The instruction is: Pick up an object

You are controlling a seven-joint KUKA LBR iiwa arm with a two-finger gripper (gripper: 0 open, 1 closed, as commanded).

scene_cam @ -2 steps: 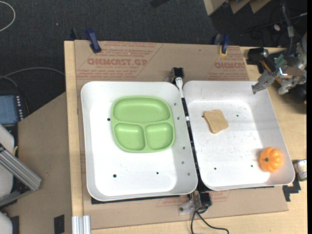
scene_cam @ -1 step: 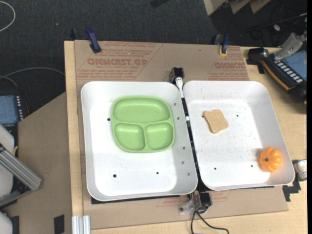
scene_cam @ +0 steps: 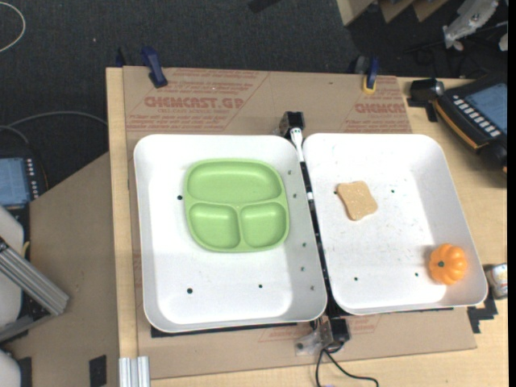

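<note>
Black cabling (scene_cam: 334, 361) trails off the bench's front edge, just below where the two white bins meet. Behind it, the right bin (scene_cam: 387, 293) holds a small orange toy pumpkin (scene_cam: 447, 263) tucked near its front right corner, close to the rim, and a tan slice of toy bread (scene_cam: 355, 200) lying flat in open floor toward the back left. The left bin (scene_cam: 161, 297) carries a green three-compartment plate (scene_cam: 237, 204), sitting near its middle. I judge the pick has not yet begun: nothing is lifted, and whether the claw is apart or together cannot be told. The next move calls for choosing a target and descending over it. The bread has clear room on all sides; the pumpkin's nearness to the sloped wall leaves less clearance on its right.
</note>
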